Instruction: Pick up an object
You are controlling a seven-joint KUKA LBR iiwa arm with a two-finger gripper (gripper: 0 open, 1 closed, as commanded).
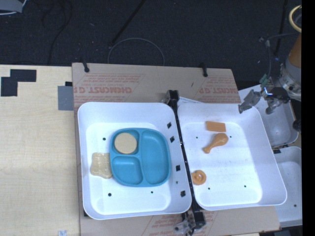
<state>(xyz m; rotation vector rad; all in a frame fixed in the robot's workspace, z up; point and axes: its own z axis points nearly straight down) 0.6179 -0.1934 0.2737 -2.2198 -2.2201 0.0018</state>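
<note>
Arm (295, 58) cut off at right edge, jaws spread above right bin (268, 146) corner

A cardboard sheet (147, 82) underlies both white bins (93, 132), beside a pale wooden benchtop (34, 146).

Grey gripper (260, 103), metal fingers, orange band

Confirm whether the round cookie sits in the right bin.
No: the round cookie rests in a compartment of the blue divided plate, inside the left bin.
</note>
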